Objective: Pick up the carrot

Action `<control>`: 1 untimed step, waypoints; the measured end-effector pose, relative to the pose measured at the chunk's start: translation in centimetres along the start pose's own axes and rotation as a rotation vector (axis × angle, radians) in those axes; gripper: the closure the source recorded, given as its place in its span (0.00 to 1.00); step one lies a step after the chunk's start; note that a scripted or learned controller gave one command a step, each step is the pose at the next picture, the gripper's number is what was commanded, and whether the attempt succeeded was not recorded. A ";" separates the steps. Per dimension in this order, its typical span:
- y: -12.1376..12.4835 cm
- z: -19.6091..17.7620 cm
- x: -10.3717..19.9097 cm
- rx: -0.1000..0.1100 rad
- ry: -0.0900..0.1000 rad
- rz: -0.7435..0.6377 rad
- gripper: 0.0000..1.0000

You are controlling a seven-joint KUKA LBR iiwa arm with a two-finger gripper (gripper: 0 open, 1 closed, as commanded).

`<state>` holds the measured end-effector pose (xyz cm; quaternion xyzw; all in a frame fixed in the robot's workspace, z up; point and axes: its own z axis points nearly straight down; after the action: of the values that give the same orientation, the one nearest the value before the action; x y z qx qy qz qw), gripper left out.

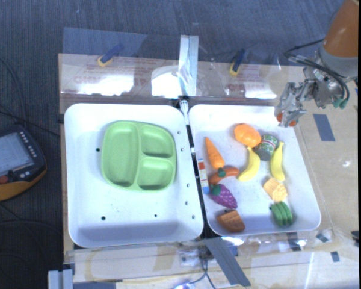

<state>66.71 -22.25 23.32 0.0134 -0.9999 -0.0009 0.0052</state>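
Observation:
The carrot (214,153) is an orange cone lying in the right bin (307,188), close to the bin's left wall, its narrow tip pointing to the far side. My gripper (289,110) hangs over the far right corner of that bin, well to the right of the carrot and apart from it. Nothing from the bin shows in it. The grey wrist with its orange band rises toward the upper right corner of the view.
Around the carrot lie an orange fruit (248,135), two bananas (251,164), a dark can (268,146), purple grapes (224,195) and several more toy foods. A green divided plate (138,155) sits in the left bin (84,209). A pendant (12,158) lies at the far left.

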 end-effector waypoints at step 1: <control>0.1 -14.9 -0.2 0.009 -0.024 -0.047 1.00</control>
<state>67.07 -22.19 38.20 0.0370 -0.9993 0.0032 -0.0069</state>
